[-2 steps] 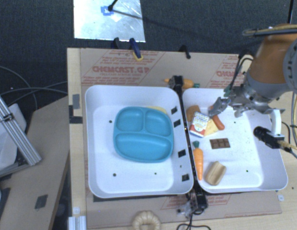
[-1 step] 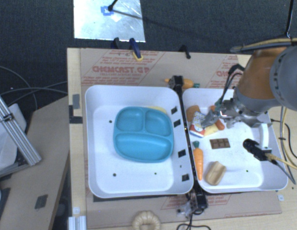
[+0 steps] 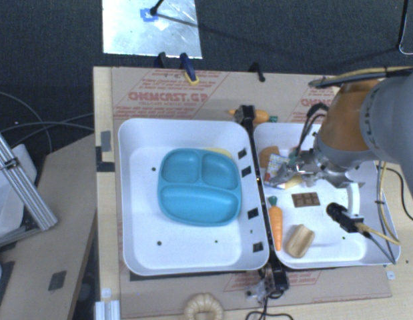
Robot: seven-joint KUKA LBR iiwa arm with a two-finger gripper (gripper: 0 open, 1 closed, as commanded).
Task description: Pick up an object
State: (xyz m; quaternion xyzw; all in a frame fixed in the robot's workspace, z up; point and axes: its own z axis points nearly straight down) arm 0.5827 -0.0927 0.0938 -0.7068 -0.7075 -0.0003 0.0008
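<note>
My gripper (image 3: 281, 173) hangs low over the upper left part of the right bin (image 3: 366, 249), with the grey arm reaching in from the right. Just above it lies a brown and orange round item (image 3: 267, 156), and a bit of something yellow (image 3: 296, 179) shows beside the gripper. A brown chocolate bar (image 3: 305, 199) lies just below and right of the gripper. Further toward the front lie a carrot (image 3: 276, 225) with a green top and a tan bread roll (image 3: 299, 240). No object shows between the fingers.
The left bin (image 3: 136, 199) holds a blue divided plate (image 3: 199, 185). A black clip strip (image 3: 254, 179) runs between the two bins. An orange-yellow item (image 3: 260, 117) sits on the bench behind the bins, and a pale ring (image 3: 203, 307) lies at the front.
</note>
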